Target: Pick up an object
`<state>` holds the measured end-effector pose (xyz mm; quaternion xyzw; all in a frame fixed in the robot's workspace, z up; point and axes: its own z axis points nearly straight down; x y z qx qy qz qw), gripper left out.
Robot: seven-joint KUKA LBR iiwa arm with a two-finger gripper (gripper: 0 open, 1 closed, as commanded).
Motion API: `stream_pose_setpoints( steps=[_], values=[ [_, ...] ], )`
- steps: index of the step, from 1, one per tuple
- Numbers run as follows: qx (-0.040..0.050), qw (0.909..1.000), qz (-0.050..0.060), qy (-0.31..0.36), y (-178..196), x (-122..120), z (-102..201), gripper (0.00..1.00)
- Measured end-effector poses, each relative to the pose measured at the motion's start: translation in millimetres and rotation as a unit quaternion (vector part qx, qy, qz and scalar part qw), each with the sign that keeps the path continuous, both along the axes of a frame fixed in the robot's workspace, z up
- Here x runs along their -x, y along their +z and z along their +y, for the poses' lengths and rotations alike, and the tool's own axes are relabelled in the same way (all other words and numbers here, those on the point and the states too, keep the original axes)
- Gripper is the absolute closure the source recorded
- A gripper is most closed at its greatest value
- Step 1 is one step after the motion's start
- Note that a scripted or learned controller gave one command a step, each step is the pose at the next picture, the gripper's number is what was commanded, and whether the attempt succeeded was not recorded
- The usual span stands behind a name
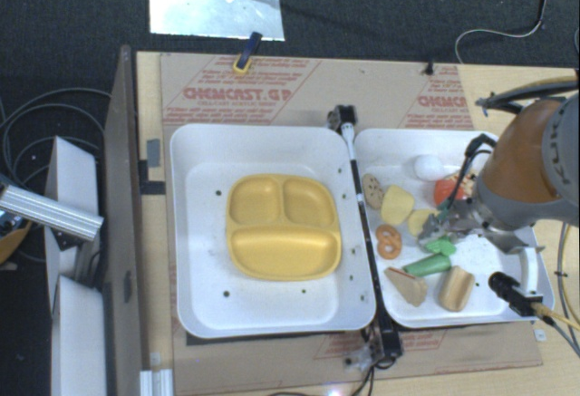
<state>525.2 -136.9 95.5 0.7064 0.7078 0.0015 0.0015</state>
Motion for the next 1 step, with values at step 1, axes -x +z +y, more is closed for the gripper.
stream_pose_setpoints(
  steps=[1],
  values=[
    [-0.0018, 1.0000, -0.004, 0.006, 94.3, -19.6, 89.5, 1.00]
  ],
)
